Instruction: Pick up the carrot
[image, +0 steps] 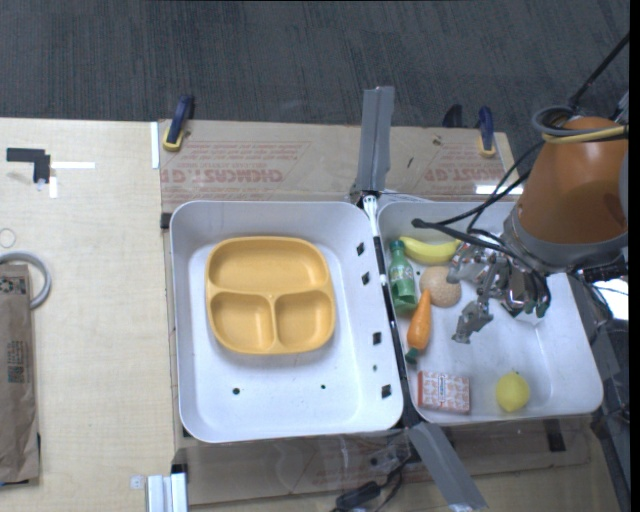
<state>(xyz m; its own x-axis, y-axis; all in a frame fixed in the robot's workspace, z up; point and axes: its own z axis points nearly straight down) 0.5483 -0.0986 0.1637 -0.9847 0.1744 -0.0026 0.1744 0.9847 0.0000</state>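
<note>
An orange carrot (419, 323) with a green stub lies in the right bin (560, 380), near its left wall, pointing up toward a tan round food item (443, 288). My gripper (470, 322) hangs over the middle of the right bin, a little to the right of the carrot and apart from it. Nothing shows between its fingers.
In the right bin lie a banana (430, 249), a green bottle (402, 277), a red patterned box (443, 391) and a lemon (512, 392). The left bin (200, 400) holds a yellow divided plate (270, 294). A grey bar separates the bins.
</note>
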